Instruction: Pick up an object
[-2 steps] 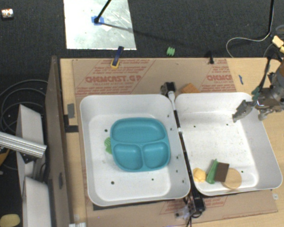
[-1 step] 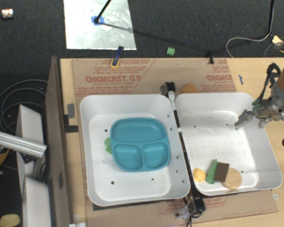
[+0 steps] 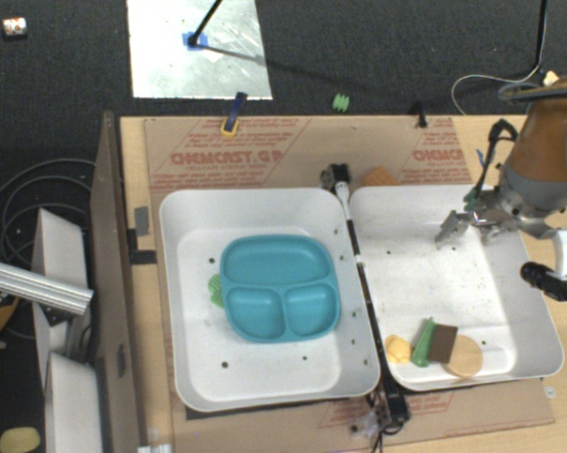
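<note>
1. Cardboard sheeting covered the tabletop [image 3: 261,147], and two shallow white bins sat side by side on it: the left bin [image 3: 187,272] and the right bin [image 3: 514,352].
2. A turquoise plastic divided tray [image 3: 280,287] lay in the left bin, with a small green piece [image 3: 215,289] showing at its left edge.
3. The likely targets lay clustered at the near edge of the right bin: a small yellow rounded piece [image 3: 397,348], a green stick-like piece [image 3: 424,343], a dark brown block [image 3: 443,342] and a tan disc [image 3: 465,357], touching or overlapping.
4. The claw [image 3: 460,224] hovered over the far part of the right bin, well apart from that cluster; its fingers looked spread, with nothing between them.
5. These pieces looked light, stiff and smooth, probably toy food, so slipping seemed the main risk.
6. The brown block seemed best for a grip across its flat sides, though its crowding neighbours might block a finger.
</note>
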